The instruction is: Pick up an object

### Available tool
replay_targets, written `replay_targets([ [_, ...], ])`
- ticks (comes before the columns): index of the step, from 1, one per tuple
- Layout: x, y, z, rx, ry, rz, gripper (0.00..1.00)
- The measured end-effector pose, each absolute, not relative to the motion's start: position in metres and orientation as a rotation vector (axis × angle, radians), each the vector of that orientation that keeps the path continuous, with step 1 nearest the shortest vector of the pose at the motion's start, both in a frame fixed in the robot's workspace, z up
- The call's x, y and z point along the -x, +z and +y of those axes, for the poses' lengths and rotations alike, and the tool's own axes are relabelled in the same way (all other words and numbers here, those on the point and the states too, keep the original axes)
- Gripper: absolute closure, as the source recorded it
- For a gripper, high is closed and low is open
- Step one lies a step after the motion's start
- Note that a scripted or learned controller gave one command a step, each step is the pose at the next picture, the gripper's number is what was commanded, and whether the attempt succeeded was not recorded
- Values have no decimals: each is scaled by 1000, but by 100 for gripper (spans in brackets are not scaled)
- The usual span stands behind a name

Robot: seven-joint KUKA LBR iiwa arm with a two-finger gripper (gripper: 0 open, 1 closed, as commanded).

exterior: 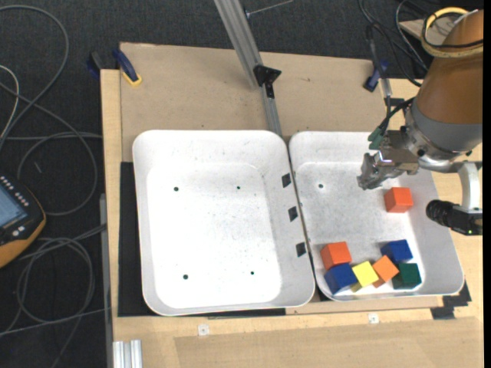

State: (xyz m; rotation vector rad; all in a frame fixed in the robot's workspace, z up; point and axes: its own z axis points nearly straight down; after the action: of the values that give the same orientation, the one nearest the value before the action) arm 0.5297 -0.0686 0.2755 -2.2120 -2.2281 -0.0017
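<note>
My gripper hangs over the back half of the right bin, its fingers pointing down and left. I cannot make out whether anything sits between them. An orange cube lies just right of and below the gripper, apart from it. Near the bin's front edge a cluster of blocks rests: an orange block, a blue block, a yellow block, a small orange block, a blue block and a green block.
The left bin sits beside the right one, with black clips along the shared rim. A metal pole slants up from the back of the bench. Cables lie on the floor at left.
</note>
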Motion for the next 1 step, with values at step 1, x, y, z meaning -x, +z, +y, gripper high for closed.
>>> replay_targets([
  [1,-545,259,-14,2211,0,-2226,100],
])
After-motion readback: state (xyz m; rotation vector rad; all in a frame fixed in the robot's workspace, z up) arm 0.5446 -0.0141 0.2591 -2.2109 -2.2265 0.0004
